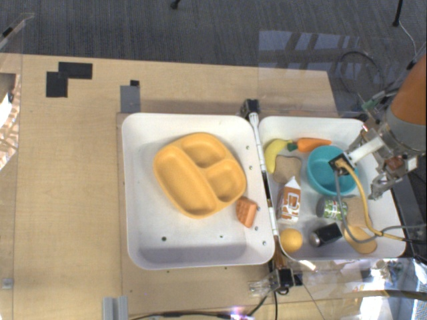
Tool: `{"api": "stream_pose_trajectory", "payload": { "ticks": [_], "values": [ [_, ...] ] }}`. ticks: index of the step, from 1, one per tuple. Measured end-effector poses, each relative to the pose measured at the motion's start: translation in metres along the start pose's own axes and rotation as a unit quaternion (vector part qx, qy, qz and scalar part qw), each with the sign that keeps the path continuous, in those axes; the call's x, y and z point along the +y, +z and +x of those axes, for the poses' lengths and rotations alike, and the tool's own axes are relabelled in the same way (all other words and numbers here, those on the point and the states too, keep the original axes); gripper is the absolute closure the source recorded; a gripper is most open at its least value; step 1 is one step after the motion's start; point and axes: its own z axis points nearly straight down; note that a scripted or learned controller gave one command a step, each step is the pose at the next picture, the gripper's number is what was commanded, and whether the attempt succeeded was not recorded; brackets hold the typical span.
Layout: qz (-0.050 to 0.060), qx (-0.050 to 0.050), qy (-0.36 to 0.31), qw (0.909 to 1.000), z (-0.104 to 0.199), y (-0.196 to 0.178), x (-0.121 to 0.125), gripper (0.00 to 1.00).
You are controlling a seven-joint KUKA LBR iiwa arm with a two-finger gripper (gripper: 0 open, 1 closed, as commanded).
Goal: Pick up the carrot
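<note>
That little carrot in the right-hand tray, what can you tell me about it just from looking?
The carrot is small, smooth and bright orange, likely a plastic toy. It lies flat and roughly level near the far wall of the right bin, its thicker end toward the banana and its tip pointing toward the arm's side. It sits just beyond the teal bowl, close against its rim; whether they touch I cannot tell. Nothing grips it.

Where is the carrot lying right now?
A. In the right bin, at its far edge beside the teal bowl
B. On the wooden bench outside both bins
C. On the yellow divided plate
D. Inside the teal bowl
A: the carrot lies in the right bin, at its far edge just above the teal bowl and next to the banana.
</note>
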Motion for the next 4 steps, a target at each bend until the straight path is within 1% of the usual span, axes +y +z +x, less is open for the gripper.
{"api": "stream_pose_trajectory", "payload": {
  "ticks": [1, 2, 3, 4],
  "values": [
    [-0.002, 0.007, -0.046, 0.9989, 0.062, 0.14, -0.019, 0.0],
    [0.001, 0.002, 0.07, 0.9975, 0.133, 0.045, -0.005, 0.0],
    [0.002, 0.001, 0.109, 0.994, 0.104, 0.146, -0.009, 0.0],
    [0.002, 0.002, 0.106, 0.9944, 0.106, 0.134, -0.009, 1.0]
  ]
}}
